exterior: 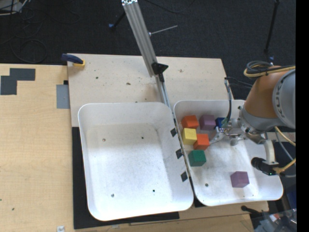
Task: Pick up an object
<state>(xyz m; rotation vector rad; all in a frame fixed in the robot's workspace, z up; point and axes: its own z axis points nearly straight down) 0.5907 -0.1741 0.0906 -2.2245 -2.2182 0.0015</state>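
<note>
Bench (193, 76) carries two shallow white bins side by side, rims touching along a centre divide w/ small black clips. Left bin (87, 129): floor bare apart from dark specks, so wide open room there. Right bin (270, 195): front half mostly open; only a purple cube (239, 179) sits there, near the front-right, well apart from the rest. Remaining blocks crowd the rear-left corner, hard by the divide: orange cube (189, 121) at back, yellow cube (189, 135) just in front and touching it, red-orange cube (202, 140) beside the yellow, green cube (197, 157) in front of those, close to the left wall. A second purple cube (207, 121) lies right of the orange one, w/ a blue object (220, 123) just beside it, partly hidden by the tool. Little clearance betw. these blocks and the left rim. An aluminium rail (142, 35) slants up from the divide toward the rear. Arm (268, 103) enters from right, over the right bin's rear-right rim. Gripper (223, 131) sits low in the bin, just right of the red-orange cube and near the blue object; contact can't be confirmed. Finger spread: cannot tell, detail too small and cluttered. Nothing seen held betw. them.
</note>
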